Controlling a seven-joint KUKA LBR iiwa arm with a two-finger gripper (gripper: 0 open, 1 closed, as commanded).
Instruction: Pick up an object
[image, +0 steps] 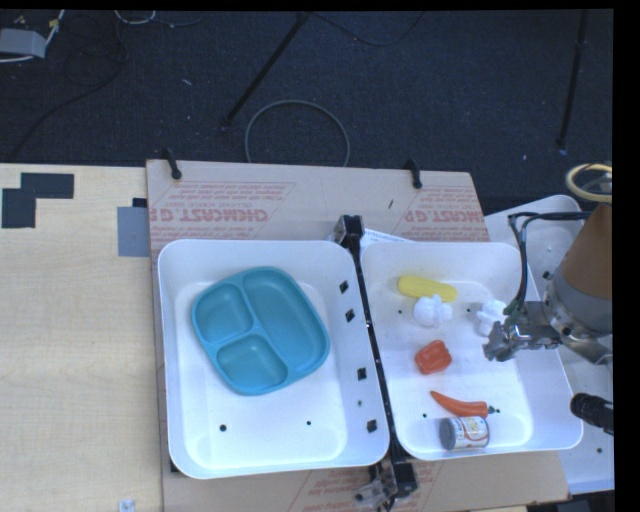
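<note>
The left bin (190, 420) holds a blue divided plate (260, 330). The right bin (550, 425) holds a yellow toy (427, 289), a white toy (432, 312), a red block (433, 357), an orange pepper (460, 404) and a small can (464, 433). The gripper (500, 345) sits at its right side; I cannot tell its opening.

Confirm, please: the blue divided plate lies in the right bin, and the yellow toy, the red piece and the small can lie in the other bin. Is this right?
Not quite. The camera view shows the blue divided plate in the left bin. The yellow toy, the red piece and the small can lie in the other bin, the right one.
</note>
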